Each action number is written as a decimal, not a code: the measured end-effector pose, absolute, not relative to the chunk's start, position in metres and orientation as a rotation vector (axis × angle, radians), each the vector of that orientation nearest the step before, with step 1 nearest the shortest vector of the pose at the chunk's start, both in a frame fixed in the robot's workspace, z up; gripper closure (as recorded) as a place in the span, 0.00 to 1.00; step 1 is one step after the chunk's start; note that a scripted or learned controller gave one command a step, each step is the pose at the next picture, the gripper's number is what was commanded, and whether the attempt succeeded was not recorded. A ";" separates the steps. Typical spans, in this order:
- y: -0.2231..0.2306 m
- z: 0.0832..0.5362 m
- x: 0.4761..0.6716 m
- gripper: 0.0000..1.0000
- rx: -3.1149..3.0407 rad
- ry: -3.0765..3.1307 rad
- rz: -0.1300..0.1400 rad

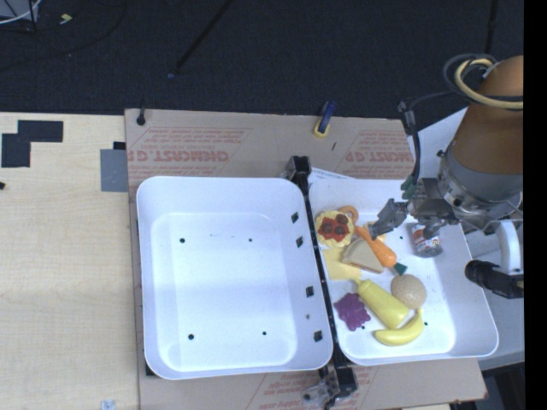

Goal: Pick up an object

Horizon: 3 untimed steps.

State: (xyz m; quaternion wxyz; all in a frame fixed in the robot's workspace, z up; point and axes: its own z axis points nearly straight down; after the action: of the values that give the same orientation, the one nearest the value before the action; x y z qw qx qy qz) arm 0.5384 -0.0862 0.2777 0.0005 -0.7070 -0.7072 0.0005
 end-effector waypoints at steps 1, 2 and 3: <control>-0.108 0.139 0.567 0.00 -2.215 -2.213 0.014; -0.114 0.088 0.602 0.00 -2.223 -2.231 -0.003; -0.114 0.098 0.599 1.00 -2.224 -2.215 0.001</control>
State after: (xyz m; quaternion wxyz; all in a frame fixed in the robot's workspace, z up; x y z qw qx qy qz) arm 0.5989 -0.1136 0.0981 0.0014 -0.7084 -0.7058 0.0004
